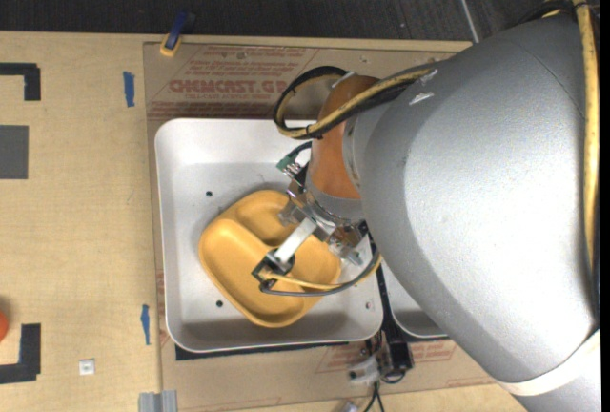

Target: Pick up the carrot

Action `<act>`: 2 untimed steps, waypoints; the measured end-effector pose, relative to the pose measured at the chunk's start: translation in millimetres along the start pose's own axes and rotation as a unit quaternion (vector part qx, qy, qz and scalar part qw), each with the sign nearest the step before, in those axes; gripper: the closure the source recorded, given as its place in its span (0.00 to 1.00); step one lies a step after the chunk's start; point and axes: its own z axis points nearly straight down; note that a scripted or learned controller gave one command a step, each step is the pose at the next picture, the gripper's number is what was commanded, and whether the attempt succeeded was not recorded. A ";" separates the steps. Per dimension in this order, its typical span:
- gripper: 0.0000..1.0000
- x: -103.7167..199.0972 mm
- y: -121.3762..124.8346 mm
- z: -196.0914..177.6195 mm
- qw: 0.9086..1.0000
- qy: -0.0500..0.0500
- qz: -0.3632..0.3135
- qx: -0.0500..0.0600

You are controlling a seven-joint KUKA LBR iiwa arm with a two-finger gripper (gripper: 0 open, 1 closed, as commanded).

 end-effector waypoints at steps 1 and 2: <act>0.00 -21.3 -8.8 -2.6 0.982 0.009 0.190 -0.003; 0.00 -3.3 -72.0 2.2 0.968 -0.003 0.250 -0.005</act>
